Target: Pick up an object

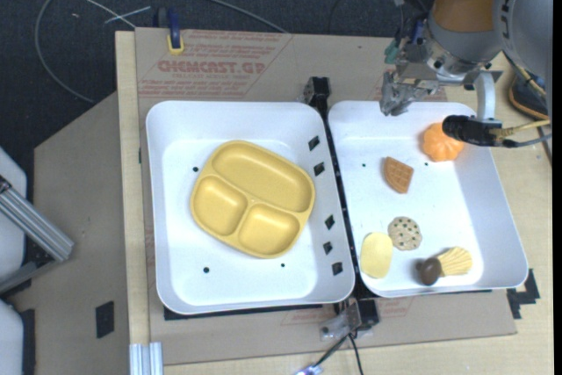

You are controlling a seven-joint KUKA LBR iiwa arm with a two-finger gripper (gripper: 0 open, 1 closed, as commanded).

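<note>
The right bin (492, 215) holds an orange fruit (438, 143) at its back right, a waffle-patterned brown wedge (398, 174) in the middle, a chocolate-chip cookie (405, 233), a pale yellow oval piece (377, 255) and a ridged yellow-and-brown piece (445, 263) near the front. My gripper (394, 104) hangs over the back edge of the right bin, left of the orange fruit and behind the wedge. Nothing shows between its fingers.
The left bin (167, 189) holds a yellow three-compartment plate (252, 198). Black clips (317, 90) run along the divider between the bins. A blue-and-yellow clamp (174, 29) sits on the cardboard at the back left. Cables lie across the dark floor behind.
</note>
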